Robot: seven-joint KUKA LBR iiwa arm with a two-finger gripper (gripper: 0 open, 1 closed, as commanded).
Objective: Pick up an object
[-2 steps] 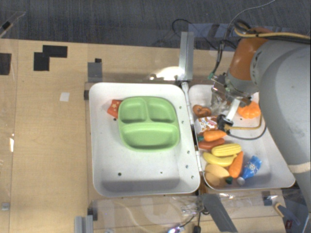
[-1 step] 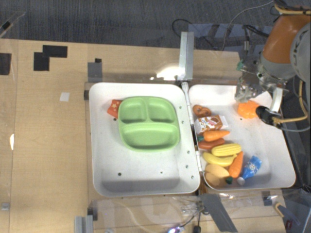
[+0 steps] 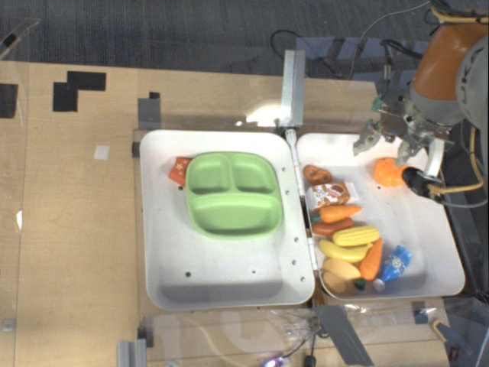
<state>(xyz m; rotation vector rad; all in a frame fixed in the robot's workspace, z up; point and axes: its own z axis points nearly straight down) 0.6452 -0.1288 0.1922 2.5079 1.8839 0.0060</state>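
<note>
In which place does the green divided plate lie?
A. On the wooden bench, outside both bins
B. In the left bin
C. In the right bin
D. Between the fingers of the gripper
B: the green divided plate rests flat on the floor of the left bin, apart from the gripper over the right bin.

Wooden bench (image 3: 76, 228) with two white bins (image 3: 221, 281) (image 3: 428, 228) side by side.

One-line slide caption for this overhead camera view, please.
Gripper open above the right bin's far end near an orange object; green tray sits in the left bin.
</note>
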